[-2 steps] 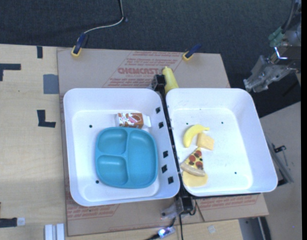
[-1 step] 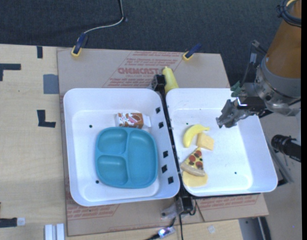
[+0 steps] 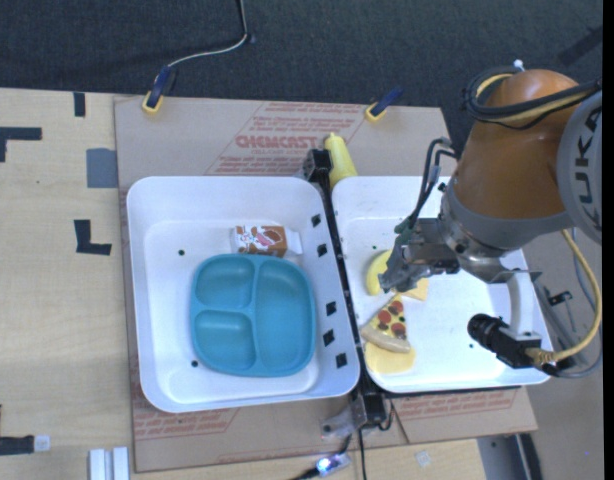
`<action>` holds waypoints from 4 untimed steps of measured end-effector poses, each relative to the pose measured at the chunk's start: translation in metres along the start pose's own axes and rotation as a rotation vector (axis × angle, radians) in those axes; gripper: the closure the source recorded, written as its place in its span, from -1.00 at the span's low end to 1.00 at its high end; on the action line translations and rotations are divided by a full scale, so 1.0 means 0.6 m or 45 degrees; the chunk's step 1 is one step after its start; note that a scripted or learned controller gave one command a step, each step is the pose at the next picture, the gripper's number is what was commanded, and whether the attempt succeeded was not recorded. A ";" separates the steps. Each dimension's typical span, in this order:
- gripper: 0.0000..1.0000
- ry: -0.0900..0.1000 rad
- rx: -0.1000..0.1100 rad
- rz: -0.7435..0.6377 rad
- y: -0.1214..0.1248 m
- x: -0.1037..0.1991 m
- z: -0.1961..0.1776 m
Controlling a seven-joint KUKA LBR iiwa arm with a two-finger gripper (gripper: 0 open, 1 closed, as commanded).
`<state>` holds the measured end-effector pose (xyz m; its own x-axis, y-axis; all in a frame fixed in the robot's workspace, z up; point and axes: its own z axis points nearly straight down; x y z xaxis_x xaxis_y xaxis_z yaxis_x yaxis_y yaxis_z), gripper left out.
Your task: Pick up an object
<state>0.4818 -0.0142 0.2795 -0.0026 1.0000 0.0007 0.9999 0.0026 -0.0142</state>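
Wooden tabletop (image 3: 47, 298) with two white bins; the claw (image 3: 405, 271) hangs low in the right bin (image 3: 457, 363), right over a banana (image 3: 375, 273), can't tell its opening. Imo drop straight down, avoiding the pizza slice (image 3: 389, 325)

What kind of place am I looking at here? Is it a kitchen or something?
Probably a robot test bench in a lab, not a kitchen. The food is toy-like: a pizza slice lies in the right bin, a blue divided plate in the left bin, and cardboard is clamped under both.
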 end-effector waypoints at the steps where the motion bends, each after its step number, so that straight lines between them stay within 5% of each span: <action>1: 1.00 -0.001 0.000 0.005 0.000 -0.020 0.170; 2: 1.00 0.001 -0.041 -0.003 0.004 0.025 -0.165; 3: 1.00 0.000 -0.025 -0.003 0.000 0.064 -0.255; 4: 1.00 -0.002 -0.004 -0.007 0.000 0.187 -0.084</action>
<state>0.4823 0.0982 0.3299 -0.0080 1.0000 -0.0008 0.9999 0.0080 -0.0111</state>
